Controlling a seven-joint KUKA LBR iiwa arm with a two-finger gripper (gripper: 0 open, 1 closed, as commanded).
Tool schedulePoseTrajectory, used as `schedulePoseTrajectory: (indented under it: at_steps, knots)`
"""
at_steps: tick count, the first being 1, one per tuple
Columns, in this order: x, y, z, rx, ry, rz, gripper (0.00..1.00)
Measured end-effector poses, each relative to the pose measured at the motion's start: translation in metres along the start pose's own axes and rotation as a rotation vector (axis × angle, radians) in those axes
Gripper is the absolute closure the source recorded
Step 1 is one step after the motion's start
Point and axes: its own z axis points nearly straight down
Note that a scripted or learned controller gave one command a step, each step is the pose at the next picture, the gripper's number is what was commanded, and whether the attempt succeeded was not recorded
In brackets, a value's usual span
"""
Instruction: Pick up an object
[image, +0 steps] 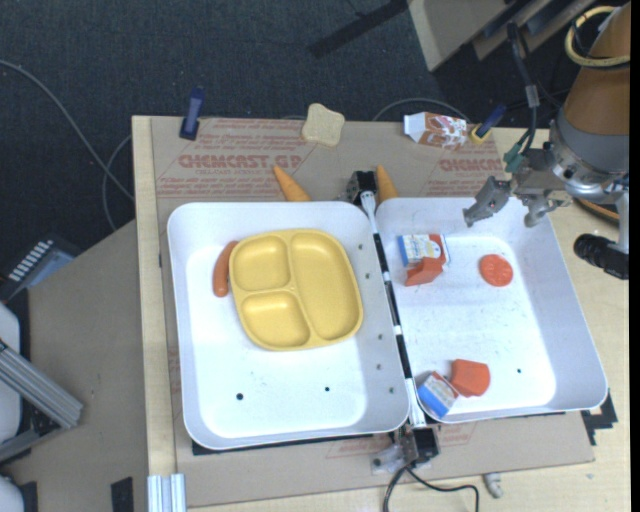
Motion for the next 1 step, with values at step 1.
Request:
schedulePoseTrajectory:
  at_steps: [1]
  knots:
    - [0.0299, 0.0457, 0.0904, 0.004, 0.002, -0.001, 0.00]
